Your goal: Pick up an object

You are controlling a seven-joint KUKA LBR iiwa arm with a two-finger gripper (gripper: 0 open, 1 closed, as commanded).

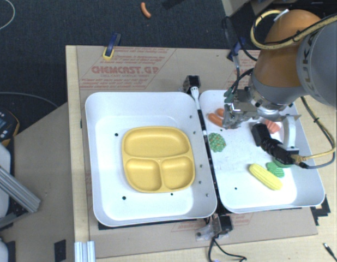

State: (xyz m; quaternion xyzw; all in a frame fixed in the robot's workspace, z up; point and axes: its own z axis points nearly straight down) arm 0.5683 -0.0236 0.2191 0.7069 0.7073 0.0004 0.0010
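Camera view: your gripper (232,120) hovers by the carrot (216,117), claw state unclear; broccoli (216,142) at six o'clock—descend squarely.

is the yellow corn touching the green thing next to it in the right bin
Touching. In the camera view the yellow corn lies right against the green piece in the right bin, its upper edge overlapping it with no white showing between them.
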